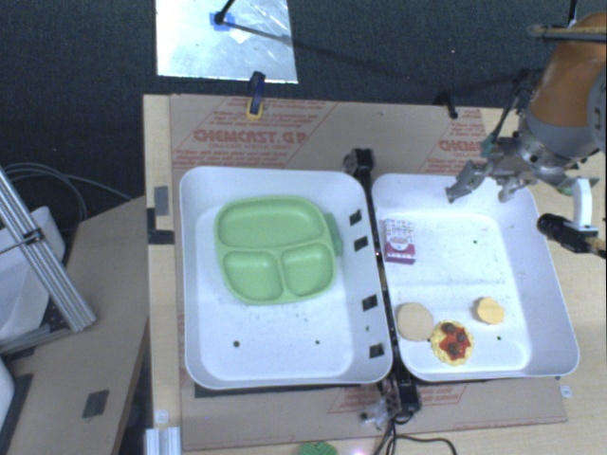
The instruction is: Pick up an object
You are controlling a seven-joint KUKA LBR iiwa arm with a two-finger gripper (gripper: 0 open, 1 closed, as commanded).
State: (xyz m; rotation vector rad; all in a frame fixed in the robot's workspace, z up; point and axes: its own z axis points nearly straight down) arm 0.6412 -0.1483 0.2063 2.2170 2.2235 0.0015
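My gripper hangs over the back edge of the right bin, fingers spread apart and nothing between them. The arm's orange band sits above it at the upper right. Inside this bin lie a red-and-white packet near the left wall, a tan round cookie, a small pizza-like toy beside it at the front, and a little yellow piece to their right. The packet is the nearest to the gripper, lower left of it.
The left bin holds a green divided plate. A black divider with clips runs between the bins. A black part juts over the right bin's right rim. A metal frame stands at far left.
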